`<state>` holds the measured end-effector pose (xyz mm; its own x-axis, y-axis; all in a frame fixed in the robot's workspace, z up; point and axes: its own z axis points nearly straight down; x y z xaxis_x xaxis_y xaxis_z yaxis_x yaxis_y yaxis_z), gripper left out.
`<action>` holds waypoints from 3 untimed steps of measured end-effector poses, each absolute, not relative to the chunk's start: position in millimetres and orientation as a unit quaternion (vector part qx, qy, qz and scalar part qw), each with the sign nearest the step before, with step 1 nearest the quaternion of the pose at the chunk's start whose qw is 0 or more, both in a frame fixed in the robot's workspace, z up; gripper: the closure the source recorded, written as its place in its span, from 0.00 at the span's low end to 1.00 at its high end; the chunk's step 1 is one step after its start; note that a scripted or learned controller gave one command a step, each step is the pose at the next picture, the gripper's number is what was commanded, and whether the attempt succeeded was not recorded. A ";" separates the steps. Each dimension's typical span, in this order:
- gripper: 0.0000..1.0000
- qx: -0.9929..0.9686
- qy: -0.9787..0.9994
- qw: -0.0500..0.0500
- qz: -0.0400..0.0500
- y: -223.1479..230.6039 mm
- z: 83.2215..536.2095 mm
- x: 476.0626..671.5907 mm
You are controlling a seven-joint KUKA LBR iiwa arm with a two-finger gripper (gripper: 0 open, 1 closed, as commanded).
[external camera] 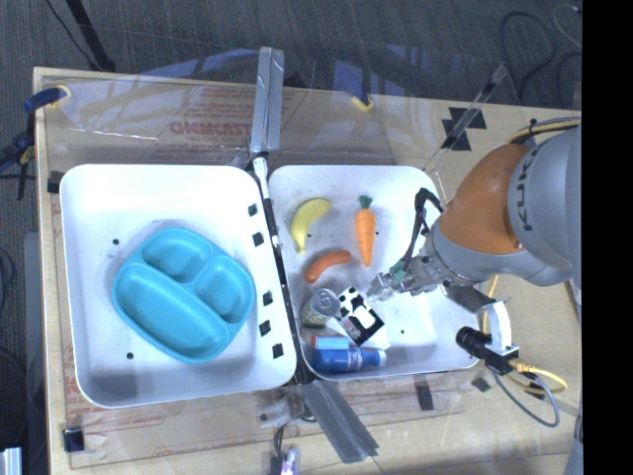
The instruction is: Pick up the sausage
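Arm (pixel 539 201) casing: "KUKA" in dark letters, partly seen.
Tabletop (pixel 213 127) behind the bins: faint red print, too blurred to read.

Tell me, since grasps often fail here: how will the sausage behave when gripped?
The sausage looks smooth and rounded, so it may slip or roll between fingers. It seems a small toy, likely light and fairly stiff. The carrot lies close by and could get nudged.

Bench (pixel 326 127): pale wood top, printed red lettering under clear plastic sheeting. Floor (pixel 326 18): dark grey carpet, beyond the bench's far edge and to its left. Metal bar (pixel 267 102): upright at the bench's far middle. Black cables (pixel 74 13): on the carpet beyond the bench's far left corner.
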<state>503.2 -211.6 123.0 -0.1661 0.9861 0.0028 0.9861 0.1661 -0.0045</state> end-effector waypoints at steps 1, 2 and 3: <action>1.00 -0.668 -0.744 -0.001 0.000 -209.1 116.8 479.2; 1.00 -0.689 -0.725 -0.001 0.000 -162.6 235.0 560.2; 1.00 -0.587 -0.809 0.002 0.001 -183.9 178.1 584.4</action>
